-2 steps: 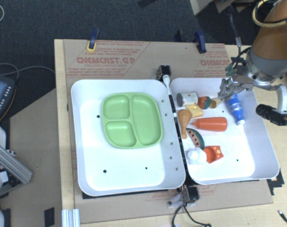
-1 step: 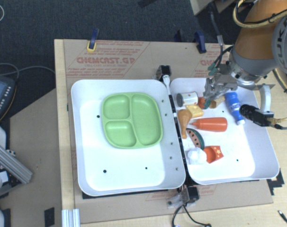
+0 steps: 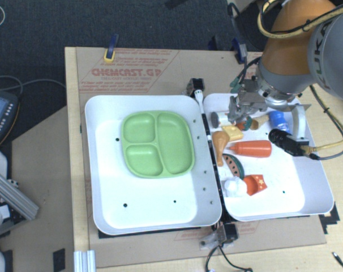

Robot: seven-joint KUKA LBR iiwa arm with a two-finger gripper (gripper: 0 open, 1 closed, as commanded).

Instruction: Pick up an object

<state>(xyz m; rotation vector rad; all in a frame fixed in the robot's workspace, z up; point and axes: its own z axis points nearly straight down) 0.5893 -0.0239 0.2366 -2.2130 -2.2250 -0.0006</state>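
Note:
My gripper (image 3: pixel 240 117) hangs low over the back left part of the right bin (image 3: pixel 313 197). Just under it lie a tan block (image 3: pixel 232 133) and a small red and green piece (image 3: pixel 252 123). An orange carrot-like cylinder (image 3: pixel 252 148) lies in front of these. An orange cone (image 3: pixel 218 143) sits by the bin's left wall. Further forward are a watermelon slice (image 3: pixel 234 165), a white lump (image 3: pixel 234 187) and a red piece (image 3: pixel 255 184). A blue object (image 3: pixel 278 119) lies to the right of the gripper, and a small grey one (image 3: pixel 214 118) to its left.
The left bin (image 3: pixel 103 180) holds a green divided plate (image 3: pixel 158 143). A divider rail (image 3: pixel 208 152) runs between the two bins. The bare floor of the right bin spreads along its front and right side.

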